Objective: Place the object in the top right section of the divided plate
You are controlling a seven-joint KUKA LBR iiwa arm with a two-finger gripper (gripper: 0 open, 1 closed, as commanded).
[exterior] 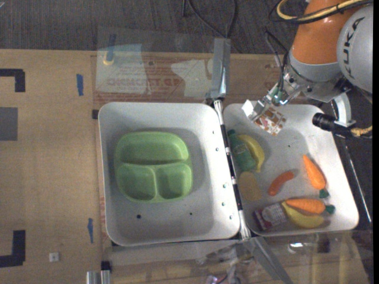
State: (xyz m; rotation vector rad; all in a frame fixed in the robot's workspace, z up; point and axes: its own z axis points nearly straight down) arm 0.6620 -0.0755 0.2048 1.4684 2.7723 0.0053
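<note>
Right bin [346,218]: claw [260,108] grips packet [271,121].

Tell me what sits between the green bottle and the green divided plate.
In the camera view, between the green bottle and divided plate: bare bin floor and the bins' adjoining rims.

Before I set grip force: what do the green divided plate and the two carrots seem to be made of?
Green divided plate: likely moulded plastic, matte, with soft rounded ridges and one even colour. Carrots: probably toy plastic, smooth and slightly glossy, uniform orange with green caps; hard or soft can't be told.
</note>
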